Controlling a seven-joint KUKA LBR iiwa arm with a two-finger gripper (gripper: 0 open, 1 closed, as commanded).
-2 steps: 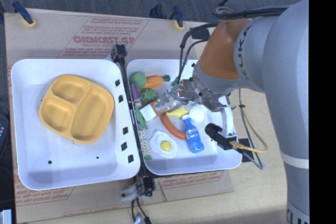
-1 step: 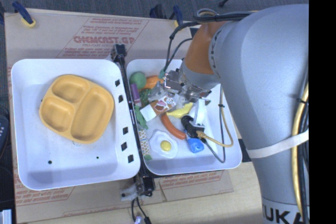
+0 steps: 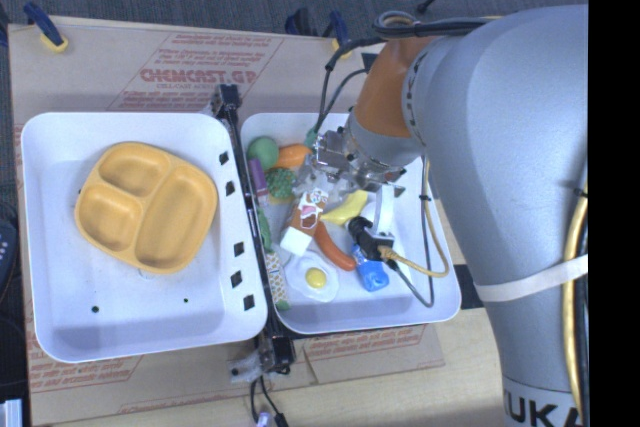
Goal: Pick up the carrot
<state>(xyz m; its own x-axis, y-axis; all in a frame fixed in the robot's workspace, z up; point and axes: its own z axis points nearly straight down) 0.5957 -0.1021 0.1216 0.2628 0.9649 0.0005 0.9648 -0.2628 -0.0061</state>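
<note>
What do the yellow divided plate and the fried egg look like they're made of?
Yellow plate: probably molded plastic, with a matte, even color and rounded compartment ridges. Fried egg: likely toy plastic or rubber, with a flat white edge and a smooth, slightly glossy yolk.

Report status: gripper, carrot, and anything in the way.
Gripper low over right bin. Carrot lies free near fried egg. Banana, broccoli crowd it.

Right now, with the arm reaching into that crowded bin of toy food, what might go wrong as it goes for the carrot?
The carrot lies hemmed in by the fried egg, a white block and the banana, so the gripper could pinch or nudge a neighbour instead. The gripper sits above the carrot's spot, nearer the broccoli, so it may close on the wrong thing.
</note>
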